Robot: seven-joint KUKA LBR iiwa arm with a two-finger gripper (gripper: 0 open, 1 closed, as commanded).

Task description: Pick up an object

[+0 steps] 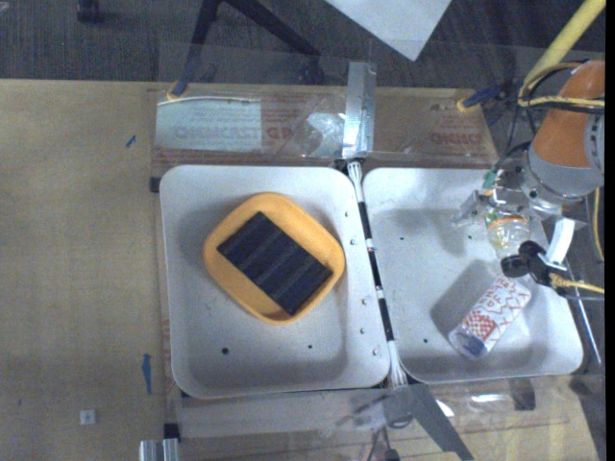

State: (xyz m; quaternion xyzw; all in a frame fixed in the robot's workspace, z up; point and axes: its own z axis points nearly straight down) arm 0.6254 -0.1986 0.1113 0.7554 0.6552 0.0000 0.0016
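Note:
A yellow-orange rounded block with a dark ribbed panel on top lies in the middle of the left bin. A white tube with a red pattern and a blue end lies tilted in the right bin, toward its front right. My gripper hangs over the right bin's far right part, above and behind the tube and apart from it. The arm's orange band is just above it. Something small, pale and glinting sits right under the gripper, and I cannot make out whether it is held.
A metal divider runs between the two bins. Cables and a black connector hang beside the wrist at the right bin's edge. A clear plastic bag and a metal bracket lie behind the bins. An office chair base stands on the floor.

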